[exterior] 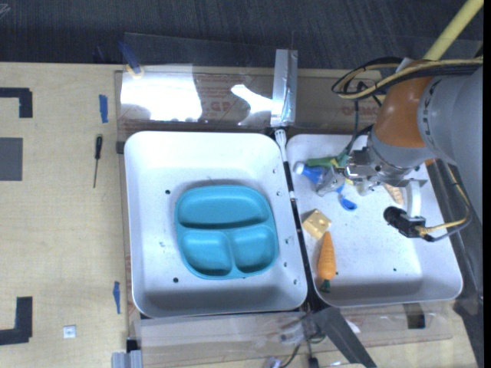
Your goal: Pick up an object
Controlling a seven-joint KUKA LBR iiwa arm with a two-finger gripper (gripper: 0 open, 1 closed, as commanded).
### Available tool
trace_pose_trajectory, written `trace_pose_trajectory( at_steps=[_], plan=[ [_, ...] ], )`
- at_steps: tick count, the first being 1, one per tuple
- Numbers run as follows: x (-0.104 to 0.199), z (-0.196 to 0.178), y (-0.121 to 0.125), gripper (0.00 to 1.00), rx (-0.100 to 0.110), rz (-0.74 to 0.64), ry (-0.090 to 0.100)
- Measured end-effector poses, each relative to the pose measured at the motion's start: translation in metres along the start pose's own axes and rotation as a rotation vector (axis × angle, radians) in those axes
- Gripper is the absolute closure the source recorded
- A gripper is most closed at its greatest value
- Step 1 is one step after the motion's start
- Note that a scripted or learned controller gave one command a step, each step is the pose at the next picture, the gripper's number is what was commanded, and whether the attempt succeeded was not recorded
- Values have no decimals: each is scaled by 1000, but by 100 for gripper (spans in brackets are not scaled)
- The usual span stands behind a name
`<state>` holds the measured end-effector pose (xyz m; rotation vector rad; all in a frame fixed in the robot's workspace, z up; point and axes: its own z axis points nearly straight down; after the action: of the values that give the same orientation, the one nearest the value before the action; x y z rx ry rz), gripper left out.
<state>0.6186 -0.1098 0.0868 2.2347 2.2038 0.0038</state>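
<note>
The gripper hangs low over the right bin, near its rear left corner; how far its fingers stand apart I cannot tell, nor whether they grip anything; a blue piece lies just below them, another blue object and a green one just to their left; a tan block and a carrot lie along the left edge; a blue tray sits mid left bin.
</note>
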Motion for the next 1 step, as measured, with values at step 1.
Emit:
trace_pose_trajectory(
  at_steps=[1],
  plan=[
    [25, -102, 17, 0, -7, -215, -1]
  ],
)
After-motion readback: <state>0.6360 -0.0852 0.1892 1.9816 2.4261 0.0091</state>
